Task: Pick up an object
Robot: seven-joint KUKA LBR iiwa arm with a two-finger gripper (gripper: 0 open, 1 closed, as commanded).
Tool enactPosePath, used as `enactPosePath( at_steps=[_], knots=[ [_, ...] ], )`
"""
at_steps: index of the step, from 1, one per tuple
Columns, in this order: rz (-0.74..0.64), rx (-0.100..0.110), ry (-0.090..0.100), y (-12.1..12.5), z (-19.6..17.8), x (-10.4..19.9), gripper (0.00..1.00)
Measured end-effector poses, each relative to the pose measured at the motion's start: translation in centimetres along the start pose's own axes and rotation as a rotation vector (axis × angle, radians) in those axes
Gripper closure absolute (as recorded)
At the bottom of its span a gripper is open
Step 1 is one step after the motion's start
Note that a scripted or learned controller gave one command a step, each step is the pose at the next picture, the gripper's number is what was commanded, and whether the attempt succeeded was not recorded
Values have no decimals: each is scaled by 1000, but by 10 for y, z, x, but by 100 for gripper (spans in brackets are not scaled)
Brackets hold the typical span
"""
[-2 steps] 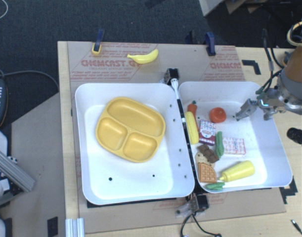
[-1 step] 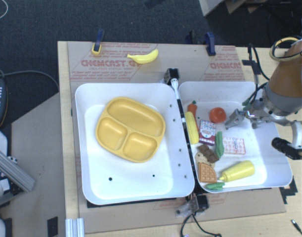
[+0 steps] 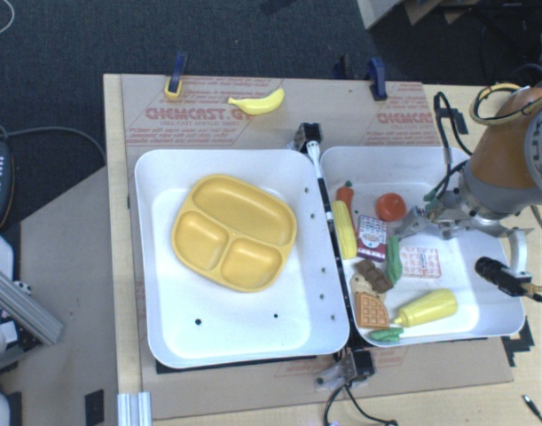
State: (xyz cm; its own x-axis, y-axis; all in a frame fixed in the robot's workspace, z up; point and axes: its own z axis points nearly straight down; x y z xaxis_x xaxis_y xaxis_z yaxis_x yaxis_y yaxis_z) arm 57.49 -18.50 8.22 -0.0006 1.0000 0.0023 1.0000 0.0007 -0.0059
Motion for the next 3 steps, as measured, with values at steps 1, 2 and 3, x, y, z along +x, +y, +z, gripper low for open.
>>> enactPosePath(
  at_steps=[1, 2, 3],
  knots=[
    [1, -7, -2, 1, -13, -1, 100],
    [2, -13, -6, 5, -60, -8, 100],
    [-1, -15, -6, 8, -124, -4, 100]
  ],
)
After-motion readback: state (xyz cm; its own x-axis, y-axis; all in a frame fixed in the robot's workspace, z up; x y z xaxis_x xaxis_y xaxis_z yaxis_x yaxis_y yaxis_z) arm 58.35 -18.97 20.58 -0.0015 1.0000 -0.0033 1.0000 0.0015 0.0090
